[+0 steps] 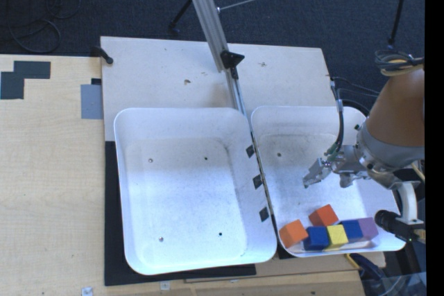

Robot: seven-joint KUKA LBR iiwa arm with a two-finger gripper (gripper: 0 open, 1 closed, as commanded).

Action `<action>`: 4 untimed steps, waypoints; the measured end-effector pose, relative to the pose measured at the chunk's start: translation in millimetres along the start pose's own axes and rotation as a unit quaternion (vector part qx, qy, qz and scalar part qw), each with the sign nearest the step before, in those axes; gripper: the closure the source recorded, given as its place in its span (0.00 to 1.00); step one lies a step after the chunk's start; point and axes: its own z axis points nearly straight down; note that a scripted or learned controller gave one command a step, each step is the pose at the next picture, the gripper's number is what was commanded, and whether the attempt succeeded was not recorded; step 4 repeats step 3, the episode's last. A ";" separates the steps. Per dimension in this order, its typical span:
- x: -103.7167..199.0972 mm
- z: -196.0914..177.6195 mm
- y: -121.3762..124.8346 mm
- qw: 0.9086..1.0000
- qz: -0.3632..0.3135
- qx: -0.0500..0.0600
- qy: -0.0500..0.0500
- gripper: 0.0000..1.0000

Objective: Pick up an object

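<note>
Metal claw [316,175] above cubic blocks [331,229]

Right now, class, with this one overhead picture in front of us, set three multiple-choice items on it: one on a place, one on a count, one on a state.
1. Where do the blocks lie?
A. Left bin
B. Right bin, near corner
C. On the bench

2. How many blue blocks are there?
A. One
B. Two
C. Four

3. How does the tool stand to the blocks?
A. Above the bin, apart from them
B. Clamped on the yellow block
C. Resting in the left bin

Key: 1 B, the blocks cluster in the right bin. 2 B, two blue blocks show. 3 A, the tool sits apart from them.
</note>
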 end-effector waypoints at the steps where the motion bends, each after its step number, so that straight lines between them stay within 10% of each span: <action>1: 45.7 -76.0 -19.2 1.000 -0.006 -0.003 0.001 0.00; 4: 3.6 -84.3 -2.2 1.000 -0.002 0.000 -0.001 0.00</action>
